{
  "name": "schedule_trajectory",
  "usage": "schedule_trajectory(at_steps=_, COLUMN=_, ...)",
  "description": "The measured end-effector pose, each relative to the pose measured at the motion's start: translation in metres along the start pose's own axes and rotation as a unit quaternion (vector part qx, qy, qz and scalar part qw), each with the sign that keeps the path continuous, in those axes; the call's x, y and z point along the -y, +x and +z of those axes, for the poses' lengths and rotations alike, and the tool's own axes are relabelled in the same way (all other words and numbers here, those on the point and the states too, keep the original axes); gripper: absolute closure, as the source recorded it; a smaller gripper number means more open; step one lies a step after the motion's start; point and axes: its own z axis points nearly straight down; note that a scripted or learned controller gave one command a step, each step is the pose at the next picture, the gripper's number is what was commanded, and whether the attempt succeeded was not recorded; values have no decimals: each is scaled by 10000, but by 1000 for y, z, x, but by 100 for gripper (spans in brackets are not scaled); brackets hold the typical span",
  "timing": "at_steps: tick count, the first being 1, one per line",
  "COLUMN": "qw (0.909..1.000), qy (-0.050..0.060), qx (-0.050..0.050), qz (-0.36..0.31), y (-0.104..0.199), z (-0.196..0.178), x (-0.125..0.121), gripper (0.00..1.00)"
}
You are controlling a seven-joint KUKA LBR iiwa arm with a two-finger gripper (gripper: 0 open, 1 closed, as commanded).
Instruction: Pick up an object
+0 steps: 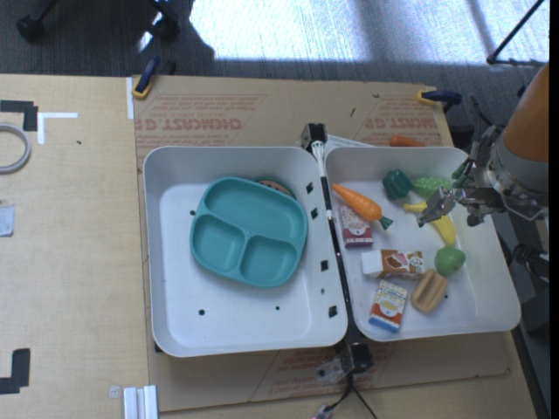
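Presently, the gripper (441,206) is seen over the right bin (489,314), reaching in from the right below the orange band (531,120) of the arm. Whether its fingers are spread or pressed together cannot be told at this resolution — the metal parts merge into one dark cluster. No object is seen held between them.

Directly beneath and just beside the gripper's tip, a yellow banana-like piece (445,228) is noted, lying tilted on the bin floor; contact between it and the gripper cannot be confirmed. It is small, bright yellow and elongated, partly overlapped by the gripper in this view. A leafy green toy (430,184) lies just above the gripper, with a dark green pepper-like piece (397,184) to its left. A round light green piece (450,259) is found just below the yellow one, and a tan bread-like piece (429,291) lower still.

Further left in the same bin, an orange carrot (359,203) is recorded lying at a slant, with a small red-and-white packet (355,229) under it. A white-and-red carton (394,264) and an orange-and-blue carton (389,305) lie near the bin's lower middle — both well apart from the gripper.

In the left bin (175,321), a teal divided plate (249,231) is observed, resting flat, with a dark item partly hidden behind its upper edge.
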Motion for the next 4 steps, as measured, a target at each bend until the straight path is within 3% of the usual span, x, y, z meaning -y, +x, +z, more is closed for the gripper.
schedule_trajectory(at_steps=1, qw=10000, qy=2, qx=0, qz=17, y=-23, z=77, x=-33, gripper=0)
schedule_trajectory(at_steps=2, qw=10000, qy=-8, qx=4, qz=17, y=-49, z=133, x=-42, gripper=0)
schedule_trajectory(at_steps=3, qw=10000, qy=-11, qx=6, qz=24, y=-49, z=123, x=-42, gripper=100)
schedule_trajectory(at_steps=4, qw=10000, qy=-8, qx=5, qz=-12, y=-4, z=-12, x=-44, gripper=100)
